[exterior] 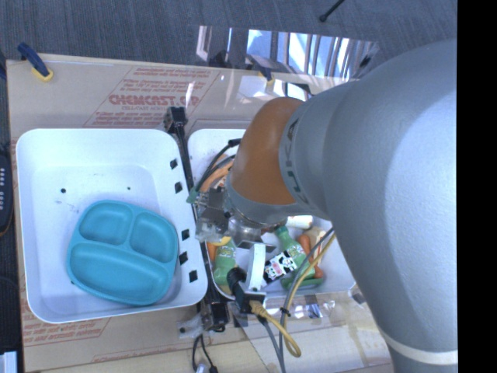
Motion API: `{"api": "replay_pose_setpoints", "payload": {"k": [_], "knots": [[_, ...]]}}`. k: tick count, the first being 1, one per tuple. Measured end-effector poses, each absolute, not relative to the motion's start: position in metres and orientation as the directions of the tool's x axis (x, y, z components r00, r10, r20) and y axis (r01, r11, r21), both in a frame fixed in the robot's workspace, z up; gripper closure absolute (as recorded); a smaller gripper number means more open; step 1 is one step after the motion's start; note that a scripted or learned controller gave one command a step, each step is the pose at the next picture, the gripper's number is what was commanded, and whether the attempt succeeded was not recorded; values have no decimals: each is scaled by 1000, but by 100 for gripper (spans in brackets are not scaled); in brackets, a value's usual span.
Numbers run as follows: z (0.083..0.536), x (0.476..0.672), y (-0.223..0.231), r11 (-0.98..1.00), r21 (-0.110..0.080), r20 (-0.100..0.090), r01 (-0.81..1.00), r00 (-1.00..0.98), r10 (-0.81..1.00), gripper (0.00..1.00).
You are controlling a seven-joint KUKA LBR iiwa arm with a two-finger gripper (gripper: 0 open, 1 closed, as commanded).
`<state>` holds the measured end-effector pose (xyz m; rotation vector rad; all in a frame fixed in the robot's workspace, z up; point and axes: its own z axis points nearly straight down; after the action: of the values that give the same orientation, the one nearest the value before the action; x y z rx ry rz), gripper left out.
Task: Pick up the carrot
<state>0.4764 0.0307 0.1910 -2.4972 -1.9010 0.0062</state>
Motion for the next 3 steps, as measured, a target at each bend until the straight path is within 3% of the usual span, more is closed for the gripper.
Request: {"api": "replay_pose_setpoints", "payload": {"k": [1,2,3], "knots": [[253,517,-48,-366,-5,-1,931,366,931,100],[189,474,20,-196,-13,-2,980,196,981,100],[203,476,-13,-565,-8,-4,825,565,825,100]]}}
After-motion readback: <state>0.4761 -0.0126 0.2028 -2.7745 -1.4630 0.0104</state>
